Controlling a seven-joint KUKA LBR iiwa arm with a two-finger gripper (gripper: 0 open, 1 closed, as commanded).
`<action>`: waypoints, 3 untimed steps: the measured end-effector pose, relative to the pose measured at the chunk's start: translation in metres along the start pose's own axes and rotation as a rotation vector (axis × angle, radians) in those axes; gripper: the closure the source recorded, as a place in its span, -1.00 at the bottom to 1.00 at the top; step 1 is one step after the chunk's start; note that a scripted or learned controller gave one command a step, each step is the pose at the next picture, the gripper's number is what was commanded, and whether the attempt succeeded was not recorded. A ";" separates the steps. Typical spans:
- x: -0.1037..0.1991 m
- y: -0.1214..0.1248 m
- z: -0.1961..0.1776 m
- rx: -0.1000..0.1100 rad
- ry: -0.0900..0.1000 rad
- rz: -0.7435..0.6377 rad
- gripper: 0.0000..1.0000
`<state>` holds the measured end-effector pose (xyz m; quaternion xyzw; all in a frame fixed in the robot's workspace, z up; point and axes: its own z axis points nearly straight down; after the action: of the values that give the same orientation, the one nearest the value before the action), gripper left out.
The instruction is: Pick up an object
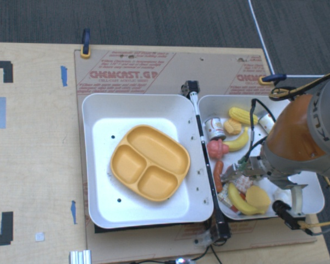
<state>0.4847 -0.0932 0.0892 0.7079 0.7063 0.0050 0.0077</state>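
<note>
- Wooden bench (33, 164) carries two white bins — left bin (93, 147) holds a yellow divided plate (149, 163).
- Right bin (313, 199) holds toy food; gripper (239, 175) hangs low over it, grip state unclear.
- Yellow banana (237, 199) lies just below it — long axis diagonal.

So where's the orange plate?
The plate lies in the left bin, about in its middle, with its three hollows facing up. The right bin, with the toy food, is beside it.
</note>
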 end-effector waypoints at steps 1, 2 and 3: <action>0.000 0.000 0.000 0.000 0.000 -0.001 -1.00; -0.001 0.000 0.000 0.000 0.001 -0.002 -1.00; -0.001 0.000 0.000 0.000 0.002 -0.002 -1.00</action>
<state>0.4847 -0.0939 0.0891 0.7072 0.7069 0.0055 0.0069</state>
